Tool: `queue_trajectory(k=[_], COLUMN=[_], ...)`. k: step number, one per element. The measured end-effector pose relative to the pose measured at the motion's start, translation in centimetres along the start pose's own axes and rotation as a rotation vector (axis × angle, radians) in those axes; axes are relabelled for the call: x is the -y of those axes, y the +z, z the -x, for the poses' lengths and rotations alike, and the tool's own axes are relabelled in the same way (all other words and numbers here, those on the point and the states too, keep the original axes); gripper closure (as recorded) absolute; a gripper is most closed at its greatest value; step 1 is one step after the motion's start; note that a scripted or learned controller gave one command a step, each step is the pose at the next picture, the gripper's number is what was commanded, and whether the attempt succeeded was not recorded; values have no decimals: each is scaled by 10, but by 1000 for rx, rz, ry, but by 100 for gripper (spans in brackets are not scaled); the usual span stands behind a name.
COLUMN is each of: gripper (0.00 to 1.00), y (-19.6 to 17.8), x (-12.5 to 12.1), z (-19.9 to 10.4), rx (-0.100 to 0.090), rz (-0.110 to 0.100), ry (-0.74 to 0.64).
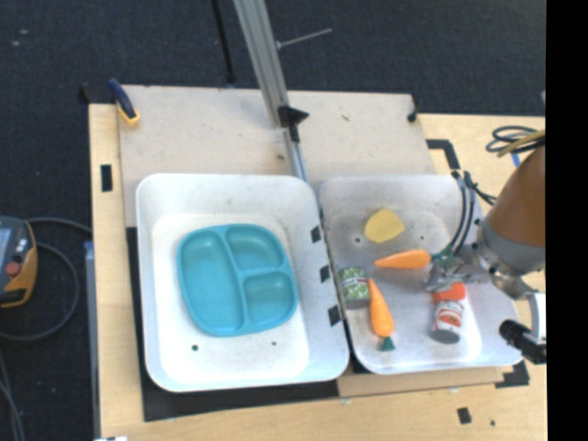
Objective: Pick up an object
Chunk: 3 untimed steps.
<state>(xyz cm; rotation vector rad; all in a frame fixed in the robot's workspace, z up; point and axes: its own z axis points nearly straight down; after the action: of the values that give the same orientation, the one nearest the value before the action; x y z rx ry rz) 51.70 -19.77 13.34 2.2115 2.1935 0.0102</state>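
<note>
The right bin [418, 196] holds a yellow chip-like piece [384, 225], a carrot lying sideways [402, 261], a second carrot pointing down [379, 311], a small green-labelled can [354, 286] and a white bottle with a red cap [447, 315]. My gripper [445, 274] hangs low over the bin's right part, just above the bottle's red cap and beside the sideways carrot's right end. Nothing shows between its fingers.
The left bin [156, 200] holds a blue divided plate [238, 278]. A grey metal post [265, 53] leans over the bench behind the bins. The arm's orange band [525, 200] fills the right edge. Cables lie on the dark floor at left.
</note>
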Motion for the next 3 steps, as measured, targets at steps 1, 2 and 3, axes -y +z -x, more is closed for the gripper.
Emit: queue_trajectory(k=[1, 2, 3], gripper=[100, 100, 100], y=[-44, -107, -156], x=[-2, -8, -11], z=[0, -4, -2], rx=[-12, -11, -11], rz=[-17, -15, -16], ry=[-12, -12, -13])
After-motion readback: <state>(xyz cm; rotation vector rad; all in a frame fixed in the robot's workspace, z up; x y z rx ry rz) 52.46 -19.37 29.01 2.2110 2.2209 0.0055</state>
